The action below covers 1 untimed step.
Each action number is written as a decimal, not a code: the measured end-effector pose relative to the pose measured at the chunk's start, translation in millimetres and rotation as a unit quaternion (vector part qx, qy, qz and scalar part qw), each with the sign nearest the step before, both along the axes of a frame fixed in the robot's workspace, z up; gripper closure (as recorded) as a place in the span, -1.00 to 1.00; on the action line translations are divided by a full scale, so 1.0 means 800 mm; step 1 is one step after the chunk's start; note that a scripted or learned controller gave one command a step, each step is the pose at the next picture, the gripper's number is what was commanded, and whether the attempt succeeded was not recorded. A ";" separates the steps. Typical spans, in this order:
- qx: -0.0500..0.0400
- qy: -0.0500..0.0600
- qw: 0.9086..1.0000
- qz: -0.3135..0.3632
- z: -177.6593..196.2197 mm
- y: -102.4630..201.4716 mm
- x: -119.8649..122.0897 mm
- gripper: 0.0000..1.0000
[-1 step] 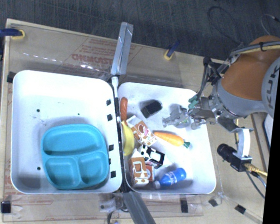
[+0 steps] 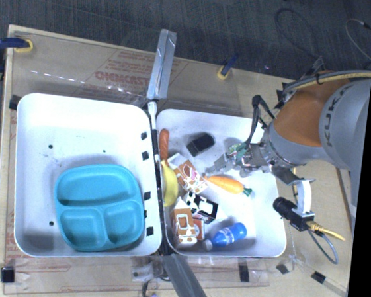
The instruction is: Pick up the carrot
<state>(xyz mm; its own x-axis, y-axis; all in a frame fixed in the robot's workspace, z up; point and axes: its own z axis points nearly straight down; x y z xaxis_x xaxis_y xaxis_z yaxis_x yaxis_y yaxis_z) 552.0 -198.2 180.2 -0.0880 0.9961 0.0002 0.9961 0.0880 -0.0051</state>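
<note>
We see the carrot [image 2: 225,183] lying in the right bin [image 2: 264,243] between the blue bottle [image 2: 227,234] and the black block [image 2: 200,143], with the gripper [image 2: 227,161] just above it, its jaws' state unclear to us

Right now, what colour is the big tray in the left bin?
The tray is light blue, seen best in the camera view.

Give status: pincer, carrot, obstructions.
Pincer low in right bin, just above carrot's blunt end. Carrot flat on bin floor, not held. Snack pack close at its left.
</note>
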 end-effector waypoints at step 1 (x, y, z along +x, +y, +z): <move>-0.001 -0.010 1.000 -0.025 -0.085 -0.014 -0.014 -1.00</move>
